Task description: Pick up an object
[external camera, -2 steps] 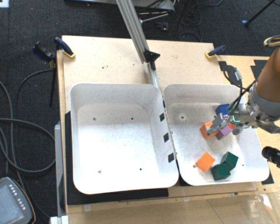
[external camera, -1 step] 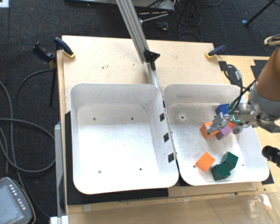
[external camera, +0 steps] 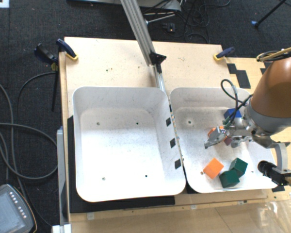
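In the right bin (external camera: 194, 108) an orange block (external camera: 214, 168) lies near the front wall. Two dark green blocks (external camera: 239, 166) (external camera: 229, 178) sit just to its right, touching each other. My gripper (external camera: 214, 139) hangs low over the bin's middle, a little behind the orange block. A small orange piece (external camera: 213, 130) and a purple piece (external camera: 227, 141) show right beside the gripper; whether either is held is unclear. A blue object (external camera: 231, 114) peeks out behind the wrist, partly hidden by the arm.
The left bin (external camera: 87, 106) stands beside the right one, sharing a wall at the middle. A slanted metal rail (external camera: 138, 25) runs from the back down to that wall. Blue and yellow clamps (external camera: 67, 49) (external camera: 224, 53) grip the bench's far corners.
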You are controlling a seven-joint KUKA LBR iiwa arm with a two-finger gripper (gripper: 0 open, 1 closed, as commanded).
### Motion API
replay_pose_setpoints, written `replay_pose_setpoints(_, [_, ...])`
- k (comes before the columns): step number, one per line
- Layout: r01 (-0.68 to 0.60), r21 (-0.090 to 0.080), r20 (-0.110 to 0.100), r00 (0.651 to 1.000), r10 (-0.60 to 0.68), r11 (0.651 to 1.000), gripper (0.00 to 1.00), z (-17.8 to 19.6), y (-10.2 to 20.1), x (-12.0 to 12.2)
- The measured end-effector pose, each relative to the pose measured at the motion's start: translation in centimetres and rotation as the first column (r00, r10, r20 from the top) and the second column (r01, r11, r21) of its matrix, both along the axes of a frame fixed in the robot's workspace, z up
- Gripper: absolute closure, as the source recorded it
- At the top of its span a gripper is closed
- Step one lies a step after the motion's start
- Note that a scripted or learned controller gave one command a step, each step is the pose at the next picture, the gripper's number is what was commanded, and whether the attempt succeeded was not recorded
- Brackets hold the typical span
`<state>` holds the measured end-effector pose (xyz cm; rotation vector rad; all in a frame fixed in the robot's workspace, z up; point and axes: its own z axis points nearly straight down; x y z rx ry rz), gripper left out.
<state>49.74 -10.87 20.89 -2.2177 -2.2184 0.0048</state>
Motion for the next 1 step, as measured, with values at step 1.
replay_pose_setpoints(1, [0.001,0.0,-0.001,1.0,-0.001,1.0,0.0,-6.38,0.21,0.16])
